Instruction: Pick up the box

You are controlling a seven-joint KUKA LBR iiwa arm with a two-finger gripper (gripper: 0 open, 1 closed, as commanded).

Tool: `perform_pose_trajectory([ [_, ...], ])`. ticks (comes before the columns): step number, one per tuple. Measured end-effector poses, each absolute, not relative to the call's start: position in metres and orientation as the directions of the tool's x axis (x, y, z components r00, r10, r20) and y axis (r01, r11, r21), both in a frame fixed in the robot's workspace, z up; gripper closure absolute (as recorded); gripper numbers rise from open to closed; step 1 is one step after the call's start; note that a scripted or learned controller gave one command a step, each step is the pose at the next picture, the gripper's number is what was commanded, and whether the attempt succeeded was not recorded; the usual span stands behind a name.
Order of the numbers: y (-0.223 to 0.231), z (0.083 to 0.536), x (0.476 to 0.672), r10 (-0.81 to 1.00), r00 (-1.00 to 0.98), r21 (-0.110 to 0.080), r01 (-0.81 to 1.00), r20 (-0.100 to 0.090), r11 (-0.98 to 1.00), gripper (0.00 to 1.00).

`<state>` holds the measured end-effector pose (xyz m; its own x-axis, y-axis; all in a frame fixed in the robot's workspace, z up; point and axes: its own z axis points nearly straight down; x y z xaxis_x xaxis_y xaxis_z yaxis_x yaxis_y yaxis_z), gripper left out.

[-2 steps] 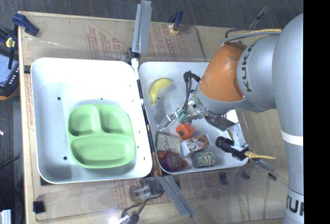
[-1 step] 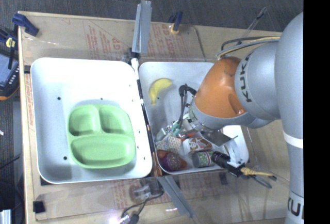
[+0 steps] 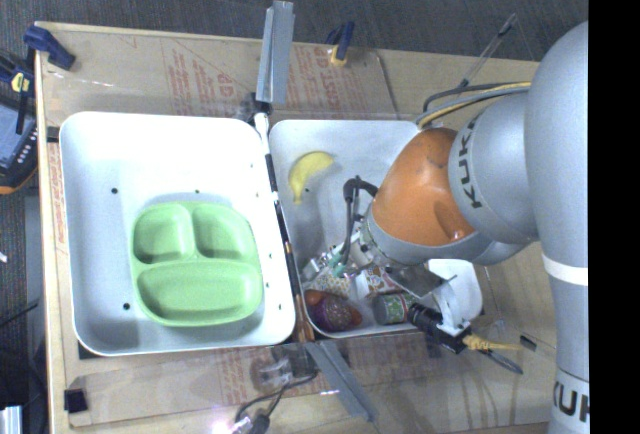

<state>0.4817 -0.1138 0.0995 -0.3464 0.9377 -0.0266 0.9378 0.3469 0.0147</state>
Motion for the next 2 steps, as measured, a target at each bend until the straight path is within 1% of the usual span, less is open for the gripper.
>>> perform_pose_trajectory([
  [1, -0.1099, 0.1088, 0.4826, 0.934, -0.356, 0.014, 0.934, -0.019, 0.357, 1.00],
  [2, -0.1127, 0.1096, 0.4827, 0.935, -0.353, 0.014, 0.935, -0.024, 0.354, 0.00],
])
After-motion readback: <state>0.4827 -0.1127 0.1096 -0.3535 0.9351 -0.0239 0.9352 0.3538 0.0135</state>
